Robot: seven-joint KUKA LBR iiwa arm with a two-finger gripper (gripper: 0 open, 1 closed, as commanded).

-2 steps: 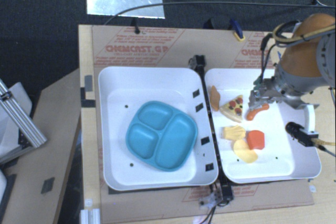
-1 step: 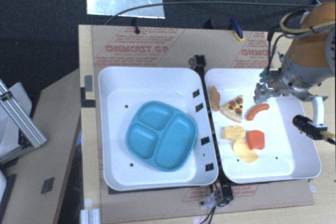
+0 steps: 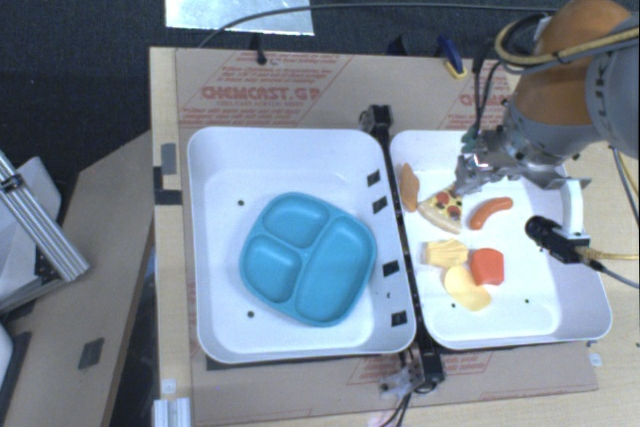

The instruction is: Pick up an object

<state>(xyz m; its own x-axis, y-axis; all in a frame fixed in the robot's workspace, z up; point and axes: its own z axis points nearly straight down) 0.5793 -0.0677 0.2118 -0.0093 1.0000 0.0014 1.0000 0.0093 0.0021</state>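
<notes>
We see the bench (image 3: 130, 215), with a sheet of printed cardboard (image 3: 270, 90) under the two white bins. The left bin (image 3: 225, 165) holds a blue divided plate (image 3: 308, 258) with three compartments, lying flat near the bin's middle. The right bin (image 3: 580, 300) holds the toy food. The arm (image 3: 570, 75) reaches in from the right, its orange band above the grey wrist, and its end effector (image 3: 470, 177) hangs low over the upper part of the right bin, just above and to the right of a pizza slice (image 3: 441, 209). We cannot tell whether the end effector is open or closed, and we see nothing between its tips.

Among the food, an orange-red block (image 3: 487, 266) lies near the bin's centre, touching a pale yellow round piece (image 3: 464, 287) below it. A yellow cheese wedge (image 3: 445, 252) sits just left of the block. A red sausage (image 3: 490, 211) lies just right of the pizza slice, and a brown bread roll (image 3: 409, 187) lies against the bin's left wall, near the pizza slice.
</notes>
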